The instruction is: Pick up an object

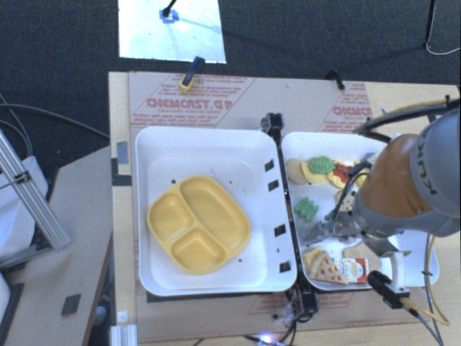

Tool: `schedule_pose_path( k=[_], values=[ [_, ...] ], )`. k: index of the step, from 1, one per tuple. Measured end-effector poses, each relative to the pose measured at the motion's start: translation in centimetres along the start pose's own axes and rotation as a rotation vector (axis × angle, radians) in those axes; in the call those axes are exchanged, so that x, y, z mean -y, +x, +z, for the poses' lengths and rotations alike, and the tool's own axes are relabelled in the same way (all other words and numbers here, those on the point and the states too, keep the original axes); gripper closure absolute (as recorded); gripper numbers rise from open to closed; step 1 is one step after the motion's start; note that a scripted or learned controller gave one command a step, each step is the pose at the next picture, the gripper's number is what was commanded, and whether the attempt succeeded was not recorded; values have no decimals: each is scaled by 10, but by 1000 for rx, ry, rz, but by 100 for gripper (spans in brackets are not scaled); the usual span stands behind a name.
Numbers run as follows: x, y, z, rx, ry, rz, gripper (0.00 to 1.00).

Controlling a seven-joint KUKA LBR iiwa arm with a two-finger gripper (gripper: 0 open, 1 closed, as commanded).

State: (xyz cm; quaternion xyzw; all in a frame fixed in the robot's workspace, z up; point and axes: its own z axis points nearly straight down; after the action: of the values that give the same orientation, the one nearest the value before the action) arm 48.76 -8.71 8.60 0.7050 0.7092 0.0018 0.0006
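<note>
1. You've got the gripper (322, 231) low in the right bin (297, 193), among toy food (318, 169); its grip can't be told.
2. Yellow tray (198, 223) sits in the left bin (166, 139).
3. The bench's cardboard (216, 99) meets dark carpet (57, 42) beyond.

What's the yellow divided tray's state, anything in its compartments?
Empty. The yellow tray lies flat, right side up, in the left bin; all three compartments show bare yellow.
</note>
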Motion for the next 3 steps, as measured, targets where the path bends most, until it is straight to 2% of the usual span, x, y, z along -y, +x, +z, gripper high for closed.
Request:
schedule_pose_path(
  k=[1,2,3],
  values=[
    [-1,-3,-9,2,-1,2,100],
    [-66,19,-104,3,-11,-3,100],
    [-117,161,-98,-5,-3,-12,100]
  ],
)
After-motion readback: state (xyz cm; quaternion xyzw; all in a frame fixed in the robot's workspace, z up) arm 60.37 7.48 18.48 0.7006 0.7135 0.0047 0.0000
